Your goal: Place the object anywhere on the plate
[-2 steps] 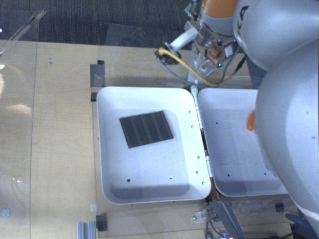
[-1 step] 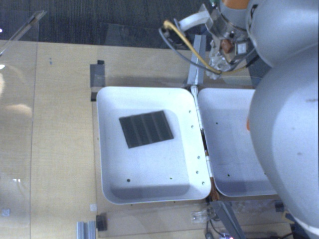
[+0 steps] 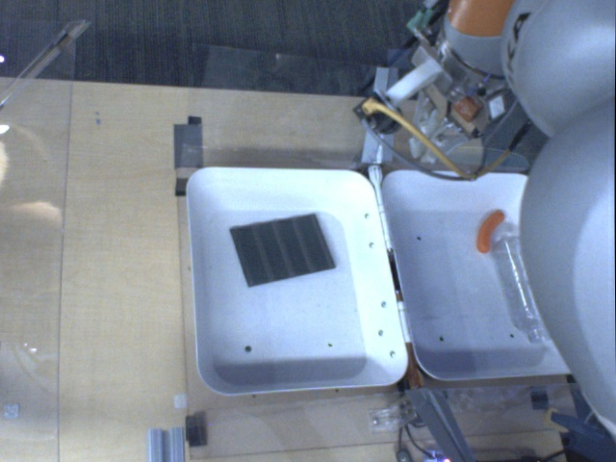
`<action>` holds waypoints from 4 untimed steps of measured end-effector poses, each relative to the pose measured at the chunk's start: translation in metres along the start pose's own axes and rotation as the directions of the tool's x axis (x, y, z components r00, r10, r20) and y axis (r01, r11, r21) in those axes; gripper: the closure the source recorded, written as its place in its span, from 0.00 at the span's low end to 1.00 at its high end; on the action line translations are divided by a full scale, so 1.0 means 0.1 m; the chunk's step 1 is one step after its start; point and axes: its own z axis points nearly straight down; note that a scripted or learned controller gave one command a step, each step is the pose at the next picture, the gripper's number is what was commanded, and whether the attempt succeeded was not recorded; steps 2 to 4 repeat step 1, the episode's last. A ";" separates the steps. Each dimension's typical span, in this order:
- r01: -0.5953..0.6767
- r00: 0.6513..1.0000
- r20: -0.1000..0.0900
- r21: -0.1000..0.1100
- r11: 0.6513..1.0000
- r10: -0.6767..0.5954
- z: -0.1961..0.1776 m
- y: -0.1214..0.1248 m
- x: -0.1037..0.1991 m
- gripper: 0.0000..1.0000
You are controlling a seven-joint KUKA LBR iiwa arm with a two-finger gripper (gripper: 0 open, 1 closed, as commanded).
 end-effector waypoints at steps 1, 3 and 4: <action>0.033 0.999 -0.003 -0.002 0.999 -0.033 -0.15 0.05 0.25 1.00; 0.033 0.999 -0.003 -0.002 0.999 -0.033 -0.15 0.05 0.25 1.00; 0.033 0.999 -0.003 -0.002 0.999 -0.033 -0.15 0.05 0.25 1.00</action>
